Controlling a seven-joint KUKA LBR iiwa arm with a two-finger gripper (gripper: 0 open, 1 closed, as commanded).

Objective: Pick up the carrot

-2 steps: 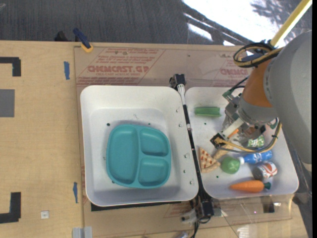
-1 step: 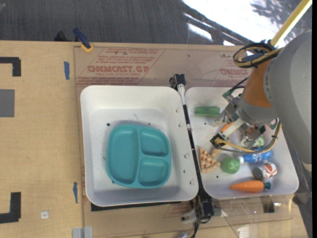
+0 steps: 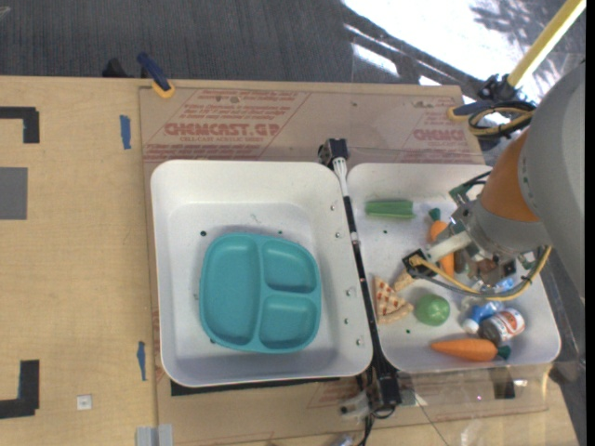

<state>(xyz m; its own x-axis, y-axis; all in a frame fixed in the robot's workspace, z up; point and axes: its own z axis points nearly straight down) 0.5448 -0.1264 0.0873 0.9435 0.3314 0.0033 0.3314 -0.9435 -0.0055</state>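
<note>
Claw (image 3: 472, 266) low over right-hand bin (image 3: 550, 349)

The grey KUKA arm (image 3: 562, 142) reaches into the view from three o'clock. Its broad, rounded upper link lies along the edge between about two and three o'clock. At the seven o'clock side of that link is the orange band (image 3: 509, 186), and past it the wrist narrows to a paler grey metal collar (image 3: 497, 230). The arm points steeply down and slants toward about eight o'clock. The two-finger gripper (image 3: 481, 266) is at its lower-left end, at roughly four o'clock from the middle of the view. The gripper's tip is too small and dark to make out in detail.
</note>
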